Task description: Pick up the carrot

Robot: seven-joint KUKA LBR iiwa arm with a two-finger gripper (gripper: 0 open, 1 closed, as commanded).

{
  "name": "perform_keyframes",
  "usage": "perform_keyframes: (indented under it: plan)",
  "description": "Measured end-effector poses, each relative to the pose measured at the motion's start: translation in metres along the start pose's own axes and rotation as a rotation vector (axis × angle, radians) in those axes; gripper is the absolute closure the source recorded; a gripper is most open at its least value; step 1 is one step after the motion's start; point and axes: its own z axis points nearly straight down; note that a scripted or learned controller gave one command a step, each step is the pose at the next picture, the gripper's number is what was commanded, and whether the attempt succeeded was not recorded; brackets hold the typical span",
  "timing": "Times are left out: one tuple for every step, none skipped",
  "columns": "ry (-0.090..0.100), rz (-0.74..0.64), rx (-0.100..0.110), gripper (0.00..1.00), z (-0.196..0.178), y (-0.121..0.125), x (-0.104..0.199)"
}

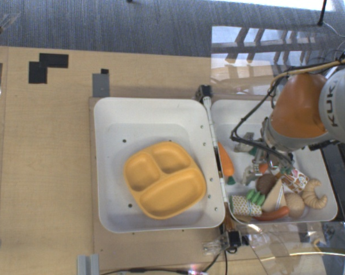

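The carrot lay against the right bin's left wall, near the bench's middle, while the gripper hung just beside it, its state impossible to tell.

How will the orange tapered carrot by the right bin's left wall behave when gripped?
The orange tapered carrot looks like smooth plastic: probably stiff and light. Its round taper may slip or roll. Lying against the right bin's left wall, it leaves little finger room.
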Motion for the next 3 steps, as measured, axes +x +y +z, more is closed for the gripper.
perform_keyframes:
  plan:
    - [-0.003,0.092,0.003,0.00,-0.087,-0.053,-0.041]
    - [0.012,0.199,-0.005,0.00,-0.096,0.027,0.033]
    - [0.012,0.443,-0.001,0.00,-0.096,0.054,0.043]
